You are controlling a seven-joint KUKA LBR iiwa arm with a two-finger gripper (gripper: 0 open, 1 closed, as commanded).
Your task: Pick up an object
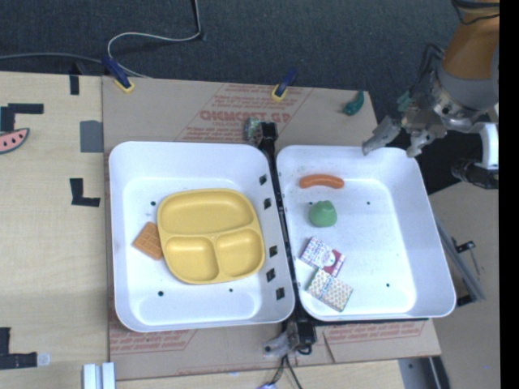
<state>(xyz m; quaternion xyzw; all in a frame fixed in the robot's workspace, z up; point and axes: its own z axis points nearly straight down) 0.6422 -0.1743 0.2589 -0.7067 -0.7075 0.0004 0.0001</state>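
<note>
My gripper hangs over the far right rim of the right bin, its two grey fingers spread open with nothing between them. Inside that bin lie an orange sausage near the back, a green round lump just in front of it, and two small patterned packets toward the front. All of these sit left of and nearer than the gripper, apart from it.
The left bin holds a yellow divided tray with a tan cracker tucked at its left edge. Clamps and a cable lie on the cardboard behind the bins. A teal piece rests behind the right bin.
</note>
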